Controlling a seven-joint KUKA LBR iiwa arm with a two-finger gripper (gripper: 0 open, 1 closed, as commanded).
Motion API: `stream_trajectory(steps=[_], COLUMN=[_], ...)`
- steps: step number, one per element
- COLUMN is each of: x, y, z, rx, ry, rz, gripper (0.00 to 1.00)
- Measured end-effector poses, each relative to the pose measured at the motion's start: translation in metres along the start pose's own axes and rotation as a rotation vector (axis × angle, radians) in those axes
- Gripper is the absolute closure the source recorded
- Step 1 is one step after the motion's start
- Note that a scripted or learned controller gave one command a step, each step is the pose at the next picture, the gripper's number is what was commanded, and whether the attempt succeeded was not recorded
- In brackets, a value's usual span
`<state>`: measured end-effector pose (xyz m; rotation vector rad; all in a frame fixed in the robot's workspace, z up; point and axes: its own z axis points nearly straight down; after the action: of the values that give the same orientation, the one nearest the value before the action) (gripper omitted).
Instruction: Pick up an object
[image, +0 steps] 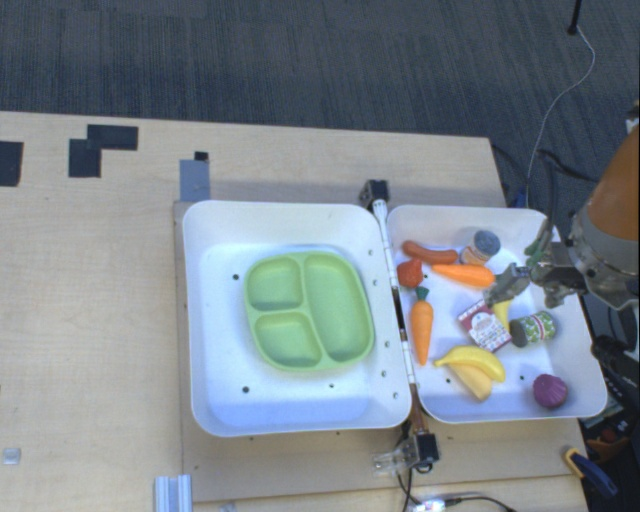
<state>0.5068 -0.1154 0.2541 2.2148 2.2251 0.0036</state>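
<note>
Now the gripper (522, 283) is hanging over the right bin (575, 405), above a packet (487, 327) and can (534, 328). Whether it is grasping anything is impossible to tell. Nearby, a banana (472, 367) is lying.

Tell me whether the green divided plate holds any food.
Empty: all three compartments of the green plate show bare green; the toy food lies in the right bin.

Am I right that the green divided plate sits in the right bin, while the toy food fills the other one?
Not quite: the camera view shows the green plate in the left bin. The toy food, such as the banana and carrot, lies in the right bin.
</note>
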Motion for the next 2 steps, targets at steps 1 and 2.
stream_trajectory(steps=[1, 2], x=[-0.002, 0.003], y=[0.022, -0.014], z=[0.12, 0.164], rx=[0.004, -0.021], ry=[0.001, -0.009], rz=[0.002, 0.003], gripper=[0.0, 0.0])
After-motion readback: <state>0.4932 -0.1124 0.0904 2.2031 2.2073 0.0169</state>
